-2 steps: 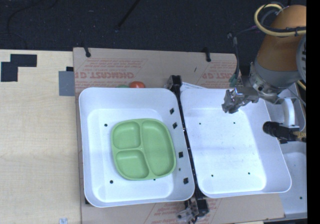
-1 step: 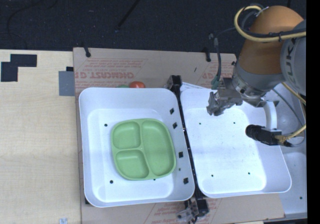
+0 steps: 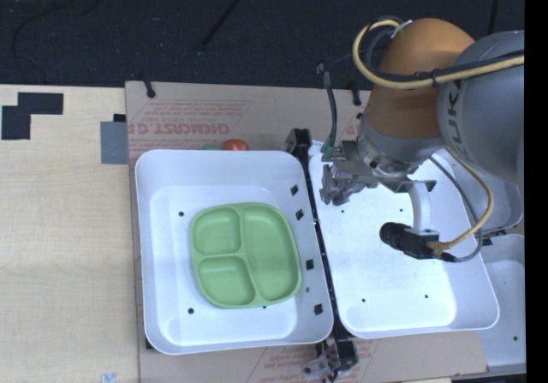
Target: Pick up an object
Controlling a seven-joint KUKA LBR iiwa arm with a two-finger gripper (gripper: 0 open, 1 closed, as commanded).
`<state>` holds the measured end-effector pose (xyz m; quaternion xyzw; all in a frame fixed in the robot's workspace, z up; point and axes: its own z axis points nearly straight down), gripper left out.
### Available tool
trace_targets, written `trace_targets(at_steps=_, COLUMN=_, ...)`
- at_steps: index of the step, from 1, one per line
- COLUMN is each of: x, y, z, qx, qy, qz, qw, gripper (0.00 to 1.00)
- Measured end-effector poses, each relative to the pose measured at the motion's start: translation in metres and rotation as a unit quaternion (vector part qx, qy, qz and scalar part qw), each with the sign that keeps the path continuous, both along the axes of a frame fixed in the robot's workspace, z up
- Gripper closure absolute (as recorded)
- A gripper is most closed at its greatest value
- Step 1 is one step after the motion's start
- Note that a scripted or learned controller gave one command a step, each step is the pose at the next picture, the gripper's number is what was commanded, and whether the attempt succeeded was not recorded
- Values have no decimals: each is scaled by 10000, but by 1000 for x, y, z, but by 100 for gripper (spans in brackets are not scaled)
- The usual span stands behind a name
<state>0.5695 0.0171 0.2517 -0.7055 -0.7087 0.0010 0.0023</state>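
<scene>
Grey tool [image 3: 336, 188] over right bin [image 3: 402, 296], finger spread unclear, green plate [image 3: 245, 254] in left bin [image 3: 163, 287].

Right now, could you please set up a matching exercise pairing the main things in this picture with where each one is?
Things:
1. green divided plate
2. claw
3. small red and green object
4. black cylindrical part

Places:
A. over the right bin, near its upper left corner
B. outside the bins, just beyond the left bin's far rim
C. on the floor of the left bin
D. over the middle of the right bin, with a yellow cable attached

Pairs: 1-C, 2-A, 3-B, 4-D
</scene>
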Motion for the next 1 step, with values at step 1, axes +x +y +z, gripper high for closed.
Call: trace_targets(at_steps=1, x=-16, y=47, z=4, qx=-3, qy=2, qz=-1, qw=10000, gripper=100)
